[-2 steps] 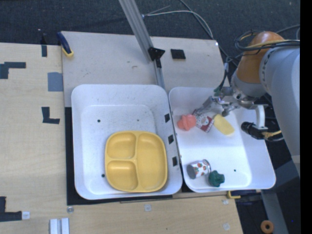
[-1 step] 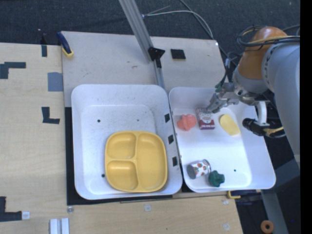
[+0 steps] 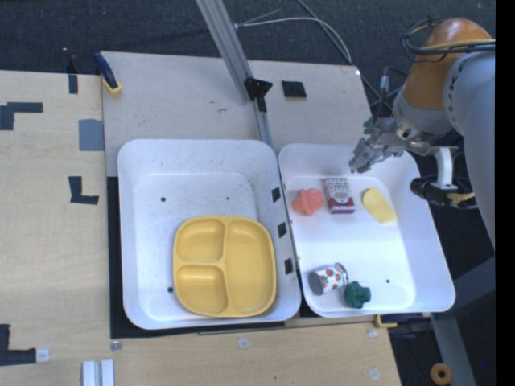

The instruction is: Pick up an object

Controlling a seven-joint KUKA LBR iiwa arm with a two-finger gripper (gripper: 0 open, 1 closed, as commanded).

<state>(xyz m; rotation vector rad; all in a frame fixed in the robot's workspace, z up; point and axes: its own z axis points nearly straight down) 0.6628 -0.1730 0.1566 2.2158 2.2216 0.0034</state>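
Note:
The right bin (image 3: 402, 240) holds a pink-red lump (image 3: 306, 202), a small red-and-white carton (image 3: 339, 195) and a yellow oval object (image 3: 378, 205) in a row across its middle. Near its front lie a small printed can (image 3: 327, 278) on its side and a dark green object (image 3: 357, 295). My gripper (image 3: 360, 161) hangs over the back part of the right bin, just behind the carton and the yellow object. I see nothing between its fingers. It does not touch any object.
The left bin (image 3: 145, 175) holds a yellow divided plate (image 3: 224, 265) at its front right. A slanted metal pole (image 3: 225, 30) rises behind the bins. Cables trail along the back. The arm's orange band (image 3: 451, 39) and body fill the right side.

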